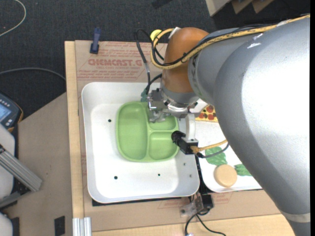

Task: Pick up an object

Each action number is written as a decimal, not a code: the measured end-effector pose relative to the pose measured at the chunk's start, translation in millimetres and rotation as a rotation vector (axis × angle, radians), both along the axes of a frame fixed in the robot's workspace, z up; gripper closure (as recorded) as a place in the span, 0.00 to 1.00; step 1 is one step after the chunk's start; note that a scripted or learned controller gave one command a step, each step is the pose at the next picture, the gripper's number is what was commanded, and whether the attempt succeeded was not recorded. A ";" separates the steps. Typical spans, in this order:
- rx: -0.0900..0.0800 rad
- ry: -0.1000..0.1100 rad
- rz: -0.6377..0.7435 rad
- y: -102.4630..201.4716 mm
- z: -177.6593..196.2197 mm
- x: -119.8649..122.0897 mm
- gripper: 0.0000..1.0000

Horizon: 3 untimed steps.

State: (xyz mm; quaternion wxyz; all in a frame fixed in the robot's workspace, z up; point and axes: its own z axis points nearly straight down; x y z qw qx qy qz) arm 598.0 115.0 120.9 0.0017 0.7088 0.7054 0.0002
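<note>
A green divided plate (140, 132) lies in the left white bin (101, 151), toward its right side. My gripper (156, 112) hangs over the plate's upper right rim, under the orange band of the arm. The wrist body hides the fingertips. A round tan wooden piece (226, 175) rests in the right bin (211, 183), next to green flat shapes (216, 157). A yellow and red patterned item (207, 113) peeks out from beneath the arm in the right bin.
The big grey arm covers most of the right bin and the view's right half. A black cable clip (183, 142) juts from the wrist over the plate's right edge. A blue clamp (95, 41) sits on the board behind the bins.
</note>
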 end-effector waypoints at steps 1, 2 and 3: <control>0.003 -0.013 0.003 -17.0 126.5 6.4 1.00; 0.004 -0.005 0.010 38.9 161.2 32.1 1.00; 0.003 -0.004 0.009 85.1 154.4 70.1 1.00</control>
